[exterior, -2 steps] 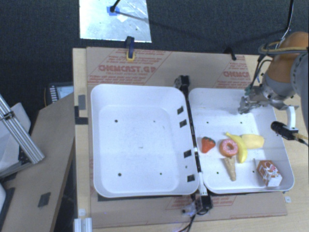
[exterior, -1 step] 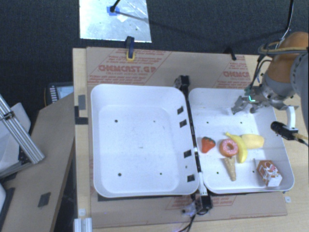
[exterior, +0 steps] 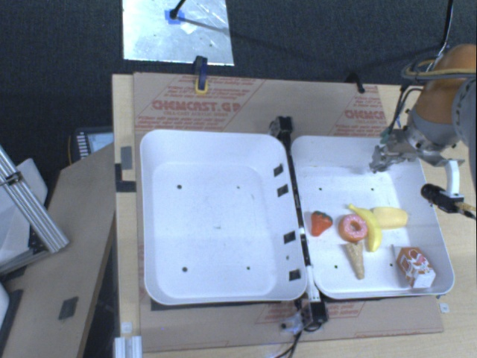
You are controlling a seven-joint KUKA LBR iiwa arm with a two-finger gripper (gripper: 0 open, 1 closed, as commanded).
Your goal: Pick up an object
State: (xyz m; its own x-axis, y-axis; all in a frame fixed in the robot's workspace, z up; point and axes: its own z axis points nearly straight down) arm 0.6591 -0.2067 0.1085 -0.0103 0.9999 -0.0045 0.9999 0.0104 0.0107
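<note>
Hovering over the far right part of the right bin (exterior: 328, 151), the pincer (exterior: 381, 159) sits well apart from any toy; whether it is released or clenched I cannot tell. Below and nearer the camera cluster smooth plastic foods: a strawberry (exterior: 321, 223), glazed donut (exterior: 353, 228), curved banana (exterior: 370, 226), ribbed ice-cream cone (exterior: 356, 260) and boxy cake slice (exterior: 415, 266), likely candidates for picking.

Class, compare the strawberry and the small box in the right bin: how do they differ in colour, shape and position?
The strawberry is plain red and rounded; the box is blocky, patterned in white and red-brown. The strawberry lies near the divider between the bins; the box sits near the right bin's outer front corner. Both lie apart from the gripper.
</note>
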